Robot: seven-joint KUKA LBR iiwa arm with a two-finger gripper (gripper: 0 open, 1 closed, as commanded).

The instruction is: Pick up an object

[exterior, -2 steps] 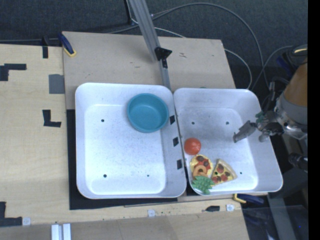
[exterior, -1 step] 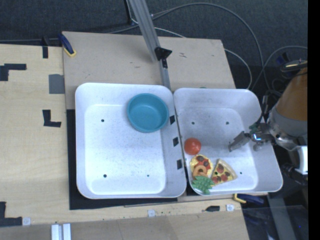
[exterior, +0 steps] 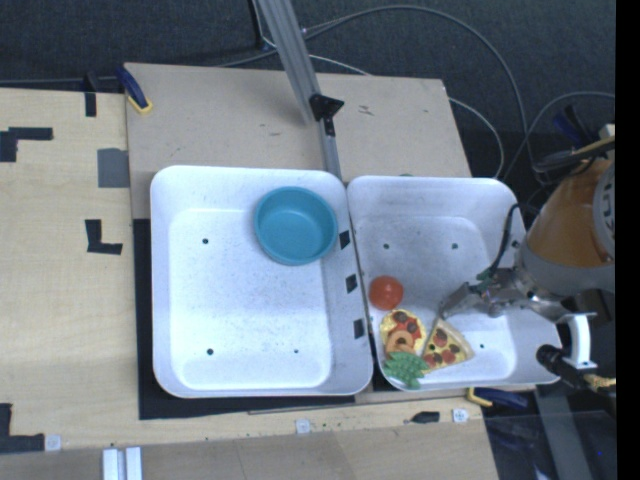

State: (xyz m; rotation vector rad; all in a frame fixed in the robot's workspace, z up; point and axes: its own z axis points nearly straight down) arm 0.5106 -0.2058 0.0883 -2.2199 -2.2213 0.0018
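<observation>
One claw (exterior: pixel 447 308) on my screen, low over the right bin (exterior: pixel 470 196), near its front edge; I cannot tell how it is set. Just beside its tip lies a pizza slice (exterior: pixel 447 347), with a second pizza slice (exterior: pixel 401 330) alongside and a green leafy piece (exterior: pixel 405 368) at the front-left corner. Red tomato (exterior: pixel 386 292) sits near the left wall. Blue bowl (exterior: pixel 295 225) rests in the left bin (exterior: pixel 190 193), back-right corner.

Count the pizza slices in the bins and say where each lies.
2. Both lie in the right bin near its front edge: one pizza slice below the red ball, the other pizza slice to its right.
</observation>
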